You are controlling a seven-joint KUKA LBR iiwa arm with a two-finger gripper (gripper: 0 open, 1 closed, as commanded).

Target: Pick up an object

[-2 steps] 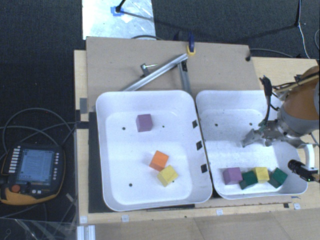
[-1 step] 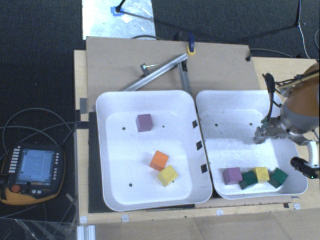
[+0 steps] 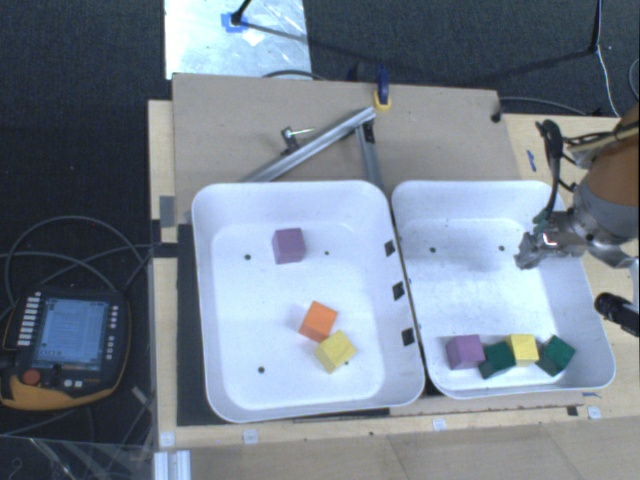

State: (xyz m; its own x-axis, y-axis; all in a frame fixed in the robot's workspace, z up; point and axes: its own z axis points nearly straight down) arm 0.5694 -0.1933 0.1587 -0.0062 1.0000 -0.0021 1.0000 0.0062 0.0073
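While I hang over the right bin's far-right side, nothing is picked yet.
end effector: my end effector [image 3: 533,249] sits above bare bin floor near the right wall; whether it's spread or pressed together, I cannot tell at this resolution. No block seen in it.
candidates, right bin [image 3: 470,200]: row along the near wall: purple block [image 3: 464,350], dark green block [image 3: 495,358], yellow block [image 3: 523,347], second green block [image 3: 556,352]. Green and yellow look touching; purple just beside them.
candidates, left bin [image 3: 290,194]: lone purple cube [image 3: 288,245], well apart from the rest; orange cube [image 3: 318,320] touching a yellow cube [image 3: 335,350].
best pick, my call: second green block at the row's end is nearest and has one free side; come straight down, fingers across its free faces, keep off the bin wall.
risk: tight row means a finger may land on a neighbour and shove it.
hard to see: fingertips blur into the wrist; my arm is cut off at the right edge; gaps between the row blocks unclear.
worktop [image 3: 440,128]: clamp bar [image 3: 310,144] behind the bins, out of my way.
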